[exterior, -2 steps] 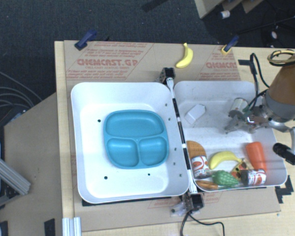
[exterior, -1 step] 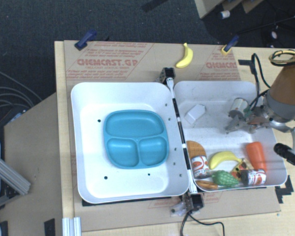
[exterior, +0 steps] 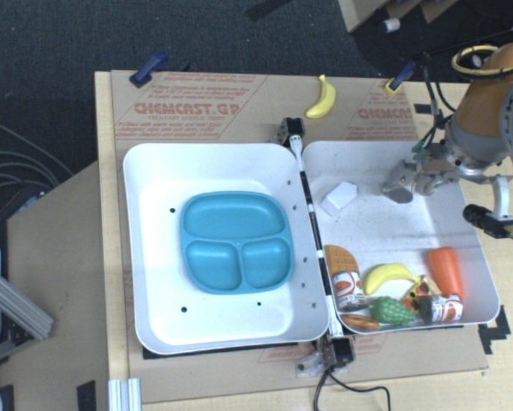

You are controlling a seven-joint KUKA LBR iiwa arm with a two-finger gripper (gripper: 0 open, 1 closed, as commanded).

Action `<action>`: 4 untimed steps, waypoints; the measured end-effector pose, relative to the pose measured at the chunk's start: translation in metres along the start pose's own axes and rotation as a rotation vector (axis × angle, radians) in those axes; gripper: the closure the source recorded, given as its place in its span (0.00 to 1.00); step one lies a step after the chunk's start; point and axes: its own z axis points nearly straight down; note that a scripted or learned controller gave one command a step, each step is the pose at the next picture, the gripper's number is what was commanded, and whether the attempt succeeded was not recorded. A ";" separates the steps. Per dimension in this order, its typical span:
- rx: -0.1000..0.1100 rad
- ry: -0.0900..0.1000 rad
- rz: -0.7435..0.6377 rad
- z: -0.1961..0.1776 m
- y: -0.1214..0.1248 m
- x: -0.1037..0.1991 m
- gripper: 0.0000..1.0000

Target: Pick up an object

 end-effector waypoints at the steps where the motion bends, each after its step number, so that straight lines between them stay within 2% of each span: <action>1: -0.002 -0.010 0.001 -0.011 0.000 -0.004 1.00; 2: -0.001 -0.012 0.006 -0.116 -0.070 0.004 1.00; 3: 0.002 -0.010 0.004 -0.132 -0.124 0.067 1.00; 4: 0.002 -0.010 0.005 -0.114 -0.168 0.106 1.00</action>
